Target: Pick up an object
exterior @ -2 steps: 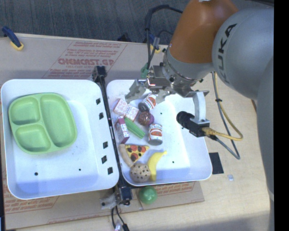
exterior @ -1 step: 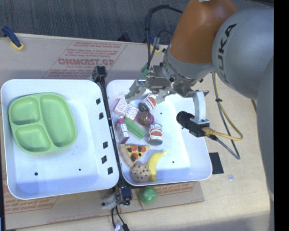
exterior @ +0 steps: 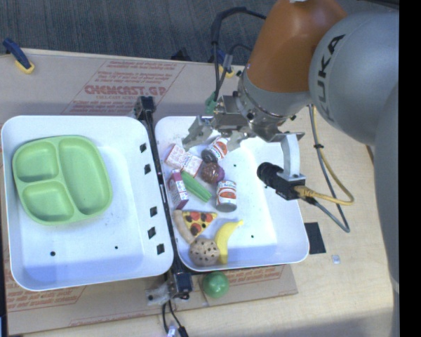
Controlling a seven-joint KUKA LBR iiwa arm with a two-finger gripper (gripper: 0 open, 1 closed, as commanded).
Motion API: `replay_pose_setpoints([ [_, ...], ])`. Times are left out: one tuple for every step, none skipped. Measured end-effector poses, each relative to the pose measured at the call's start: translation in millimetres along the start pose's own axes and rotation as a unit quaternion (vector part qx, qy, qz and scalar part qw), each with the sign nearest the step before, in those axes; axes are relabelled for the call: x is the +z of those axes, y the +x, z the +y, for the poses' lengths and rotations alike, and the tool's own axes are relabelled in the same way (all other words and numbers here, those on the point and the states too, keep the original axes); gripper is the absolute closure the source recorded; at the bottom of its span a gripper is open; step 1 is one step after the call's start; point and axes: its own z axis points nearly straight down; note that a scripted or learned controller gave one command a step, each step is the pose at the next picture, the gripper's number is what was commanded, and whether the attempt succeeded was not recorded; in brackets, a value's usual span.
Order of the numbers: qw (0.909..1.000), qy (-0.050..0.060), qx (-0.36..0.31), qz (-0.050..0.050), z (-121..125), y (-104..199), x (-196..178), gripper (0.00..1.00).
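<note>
My fingers (exterior: pixel 194 133) hang spread apart over the far end of the right bin (exterior: pixel 289 239), just above the pile of toy food. A small red-and-white can (exterior: pixel 219 148) lies right below the gap between them; I cannot tell whether either finger touches it, and nothing is clamped.

Just past the can, on the near side of my fingers, sits a dark purple lump (exterior: pixel 212 170). Beside it, toward the divider between the bins, lie two pink-and-white packets (exterior: pixel 176 154). A green stick (exterior: pixel 196 187) and a maroon bottle (exterior: pixel 178 188) rest a little nearer the front. A second can (exterior: pixel 226 195) stands near them, on the side away from the divider.

Well away from my fingers, at the near end of the same bin, are a pizza slice (exterior: pixel 196 221), a banana (exterior: pixel 226 239) and a cookie (exterior: pixel 204 252), close together. A green ball (exterior: pixel 215 284) lies beyond the bin's near rim on the table (exterior: pixel 126 83).

Across the divider, the left bin (exterior: pixel 14 128) holds a green divided plate (exterior: pixel 59 177), well apart from my fingers.
</note>
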Motion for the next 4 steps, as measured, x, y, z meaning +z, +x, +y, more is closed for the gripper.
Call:
replay_pose_setpoints([
  [1.0000, 0.001, 0.000, 0.000, 56, 50, 27, 0.00],
  [1.0000, 0.003, 0.000, -0.001, 53, 25, 119, 0.00],
  [1.0000, 0.002, -0.002, 0.000, -19, 126, 125, 0.00],
  [1.0000, -0.001, -0.001, 0.001, -55, 182, 200, 0.00],
])
